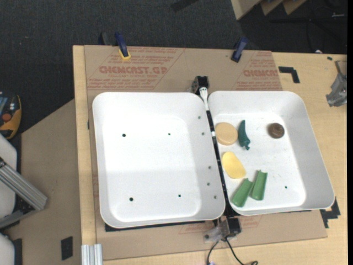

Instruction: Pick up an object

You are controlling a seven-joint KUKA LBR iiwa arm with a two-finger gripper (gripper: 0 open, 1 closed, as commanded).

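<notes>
The right bin point(298, 164) holds several small objects. A tan round disc point(225, 133) lies by its left wall, with a teal curved piece point(243, 134) right beside it. A brown round object point(276, 130) sits farther right. Below the disc lies a yellow oval piece point(234, 165). Two green sticks point(241, 192) point(259, 184) rest side by side near the front wall. My grey gripper point(337, 89) shows at the far right edge, outside the right bin and well away from every object.
The left bin point(146, 159) sits against the right bin on a cardboard-covered bench point(182, 65). Blue clamps point(121, 46) point(239, 48) grip the bench's back edge. Metal framing point(19, 184) stands at the left.
</notes>
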